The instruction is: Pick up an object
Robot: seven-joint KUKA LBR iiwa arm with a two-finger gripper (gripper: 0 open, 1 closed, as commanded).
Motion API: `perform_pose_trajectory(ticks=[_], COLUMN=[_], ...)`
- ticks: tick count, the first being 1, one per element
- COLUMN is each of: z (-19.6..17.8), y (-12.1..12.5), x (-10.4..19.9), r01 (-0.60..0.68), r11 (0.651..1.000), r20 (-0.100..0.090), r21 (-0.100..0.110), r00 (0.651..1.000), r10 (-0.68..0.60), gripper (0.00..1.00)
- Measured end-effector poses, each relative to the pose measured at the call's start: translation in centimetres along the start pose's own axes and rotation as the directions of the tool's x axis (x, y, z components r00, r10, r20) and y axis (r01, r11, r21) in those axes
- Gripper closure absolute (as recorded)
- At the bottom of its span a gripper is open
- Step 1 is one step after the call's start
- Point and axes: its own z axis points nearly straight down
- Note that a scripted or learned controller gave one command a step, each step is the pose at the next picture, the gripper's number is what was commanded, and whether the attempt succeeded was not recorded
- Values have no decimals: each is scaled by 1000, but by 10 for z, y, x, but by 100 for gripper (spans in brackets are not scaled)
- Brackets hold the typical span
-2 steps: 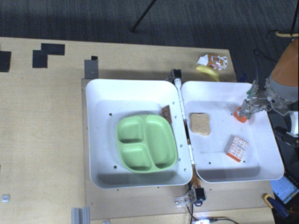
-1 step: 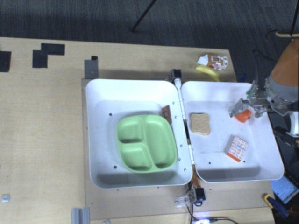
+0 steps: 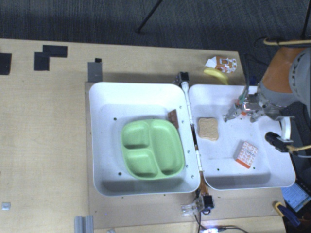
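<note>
Currently gripper [image 3: 232, 114] sits empty, fingers apart, over right bin [image 3: 277, 178]; bread slice [image 3: 208, 128] is nearest, just down-left of it.

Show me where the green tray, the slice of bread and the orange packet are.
Green tray [image 3: 153, 148], camera view, on the ridge between its compartments.
Bread [image 3: 208, 128], camera view, middle of the slice.
Orange packet [image 3: 246, 154], camera view, centre of its top face.
</note>
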Motion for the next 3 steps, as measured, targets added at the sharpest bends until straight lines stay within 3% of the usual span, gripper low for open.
perform_pose_trajectory(ticks=[1,2,3], z=[20,8,-47], y=[-47,-45,32], x=[57,58,6], r01=[1,3,2], r11=[1000,1000,1000], r20=[-3,-2,-1], r21=[2,-4,1], r00=[1000,1000,1000], r10=[-1,-3,-2], gripper=[0,100,100])
